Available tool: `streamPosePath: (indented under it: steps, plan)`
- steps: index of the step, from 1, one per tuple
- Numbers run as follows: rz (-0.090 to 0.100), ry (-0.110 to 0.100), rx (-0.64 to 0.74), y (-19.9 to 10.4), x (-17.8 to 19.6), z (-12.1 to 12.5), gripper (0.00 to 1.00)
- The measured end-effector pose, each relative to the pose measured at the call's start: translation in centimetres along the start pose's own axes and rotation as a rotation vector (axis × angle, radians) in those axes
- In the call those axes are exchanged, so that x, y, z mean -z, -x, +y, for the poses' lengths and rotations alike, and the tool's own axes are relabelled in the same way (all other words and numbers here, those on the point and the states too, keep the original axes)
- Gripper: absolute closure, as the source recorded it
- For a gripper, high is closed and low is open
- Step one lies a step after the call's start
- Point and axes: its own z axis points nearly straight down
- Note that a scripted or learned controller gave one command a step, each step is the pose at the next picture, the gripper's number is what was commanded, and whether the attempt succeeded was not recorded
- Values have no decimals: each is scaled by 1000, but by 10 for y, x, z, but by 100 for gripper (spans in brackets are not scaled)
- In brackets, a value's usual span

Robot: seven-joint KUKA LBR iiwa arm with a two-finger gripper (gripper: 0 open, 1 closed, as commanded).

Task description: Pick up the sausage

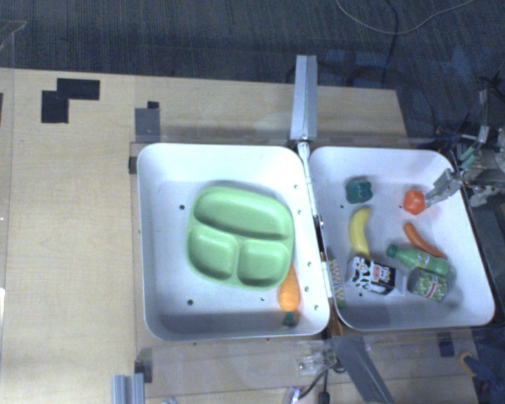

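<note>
The gripper (pixel 444 188) is hovering at the right bin's (pixel 480 310) far right rim (jaw state: cannot tell). The sausage (pixel 422 239) is lying in that bin, between a red piece (pixel 414 200) and green bottle (pixel 417 259).

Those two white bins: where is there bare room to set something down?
Left bin: bare floor left of and behind the green tray; the carrot sits at its front right. Right bin: bare in the middle, between banana and sausage, and along the back wall. Its front is crowded with bottle, can, carton.
</note>
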Motion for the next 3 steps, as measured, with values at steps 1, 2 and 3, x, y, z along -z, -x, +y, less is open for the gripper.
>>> streamPosePath:
  steps: [1, 2, 3]
  plan:
    - [0, 4, -78, 5, -141, 25, 0]
    - [-1, 5, -66, -7, -149, 27, 0]
    - [-1, 12, -64, -8, -137, 29, 100]
